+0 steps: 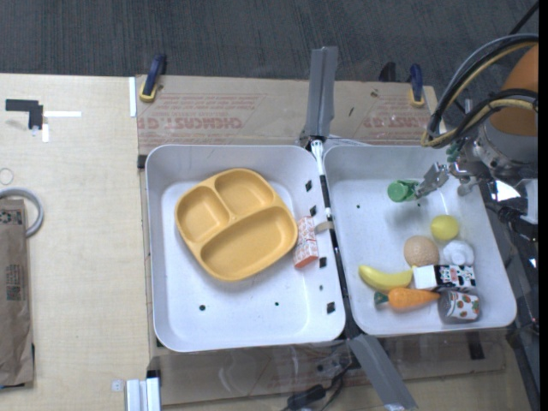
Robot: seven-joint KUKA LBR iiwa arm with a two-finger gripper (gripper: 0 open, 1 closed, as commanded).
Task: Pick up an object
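Camera view: arm [505, 118] comes in from the right, upper corner of the right bin [342, 255]. Tool [428, 182] sits low over the bin's upper area, fingers just beside a green object [399, 191]; can't tell if they touch it or how wide the tool stands, too small and blurred. Nothing visibly between the fingers.

Right bin contents: green object near the top, apart from the rest. Below it a yellow lemon-like ball [444, 227], then a tan round object [420, 250] touching a white round object [459, 252]. Bottom cluster: banana [384, 276], carrot [412, 298], a small white-and-black printed carton [443, 276], a spotted can [461, 306] at the lower right. These lie packed close, several touching.

Left bin [163, 298]: yellow three-compartment plate [235, 223], tilted, in the upper half. A small red-and-white packet [306, 242] lies just beside the plate's right edge, against the bin wall.

Worktop [68, 255]: brown paper bag [14, 289] at the left edge. Cardboard sheet [223, 110] behind the bins, held by blue clamps [154, 75].
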